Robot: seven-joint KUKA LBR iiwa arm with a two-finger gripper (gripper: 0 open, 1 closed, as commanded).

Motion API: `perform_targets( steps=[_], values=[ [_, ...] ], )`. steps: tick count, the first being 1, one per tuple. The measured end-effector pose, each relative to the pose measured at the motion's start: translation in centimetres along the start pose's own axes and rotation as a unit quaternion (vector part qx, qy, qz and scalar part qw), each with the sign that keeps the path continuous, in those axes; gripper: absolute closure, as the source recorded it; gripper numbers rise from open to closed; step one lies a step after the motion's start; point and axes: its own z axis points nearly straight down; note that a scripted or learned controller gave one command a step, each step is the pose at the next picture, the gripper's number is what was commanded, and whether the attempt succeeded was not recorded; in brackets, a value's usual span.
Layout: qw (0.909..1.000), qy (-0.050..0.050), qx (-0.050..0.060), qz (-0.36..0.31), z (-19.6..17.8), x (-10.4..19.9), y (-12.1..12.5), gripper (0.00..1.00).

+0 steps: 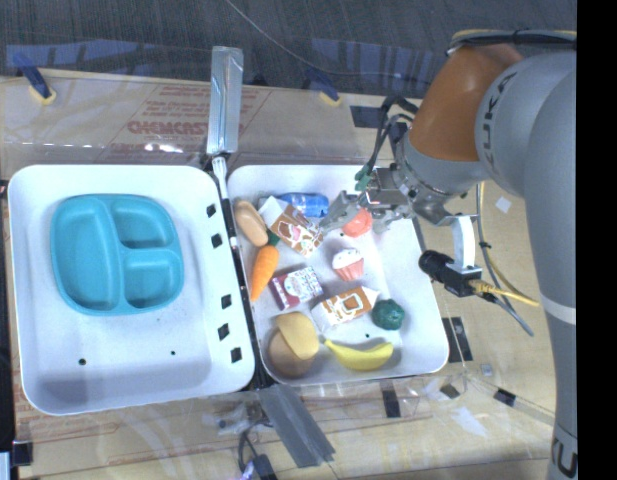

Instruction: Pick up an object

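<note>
A small red toy (357, 222) is lying near the back of the right bin (420, 298), and the gripper (354, 208) is hovering right at it, though whether it is open or gripping is impossible to tell. Nothing looks lifted, so the pick is seemingly pending. A cupcake (348, 263) and a blue packet (306, 204) are crowding in; the bin's back wall is sitting close, leaving little room.

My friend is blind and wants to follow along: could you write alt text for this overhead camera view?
A grey robot arm reaches in from the right, its claw low over the right bin, near a small red item among toy food: a carrot, banana, cupcake and small cartons. The left bin holds a blue divided tray.
</note>
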Motion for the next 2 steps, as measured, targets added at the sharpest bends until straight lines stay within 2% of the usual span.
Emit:
perform_targets(
  steps=[1,2],
  values=[
    [0.9919,-0.001,-0.003,-0.127,12.4,-2.5,3.6,0.00],
    [0.9900,0.000,0.026,-0.139,12.7,-1.2,6.1,0.00]
  ],
)
